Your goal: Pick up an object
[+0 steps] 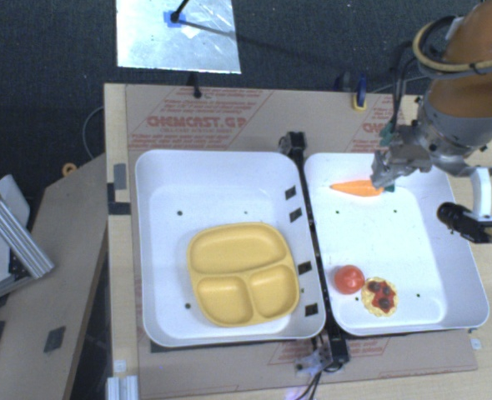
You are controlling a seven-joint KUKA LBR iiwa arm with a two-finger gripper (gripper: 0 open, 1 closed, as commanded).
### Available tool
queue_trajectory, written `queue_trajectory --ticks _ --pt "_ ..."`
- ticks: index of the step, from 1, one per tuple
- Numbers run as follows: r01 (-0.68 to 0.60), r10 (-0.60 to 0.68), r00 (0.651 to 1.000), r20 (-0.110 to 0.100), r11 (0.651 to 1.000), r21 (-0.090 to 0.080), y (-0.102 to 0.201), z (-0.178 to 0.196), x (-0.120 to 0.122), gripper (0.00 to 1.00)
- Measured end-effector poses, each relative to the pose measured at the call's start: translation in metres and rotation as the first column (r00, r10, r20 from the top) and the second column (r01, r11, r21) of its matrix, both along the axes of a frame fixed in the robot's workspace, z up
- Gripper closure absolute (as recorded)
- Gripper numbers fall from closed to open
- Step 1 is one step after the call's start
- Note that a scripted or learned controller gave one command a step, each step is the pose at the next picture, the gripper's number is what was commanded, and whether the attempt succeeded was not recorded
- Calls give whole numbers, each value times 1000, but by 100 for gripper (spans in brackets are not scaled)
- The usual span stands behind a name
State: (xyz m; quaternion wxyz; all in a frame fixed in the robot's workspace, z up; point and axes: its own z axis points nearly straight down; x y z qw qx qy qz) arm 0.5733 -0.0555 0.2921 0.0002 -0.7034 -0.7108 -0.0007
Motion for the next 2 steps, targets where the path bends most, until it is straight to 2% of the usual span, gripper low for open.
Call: queue_trajectory --ticks 2 --pt "0 0 1000 0 1000 0 114 -30 8 100"
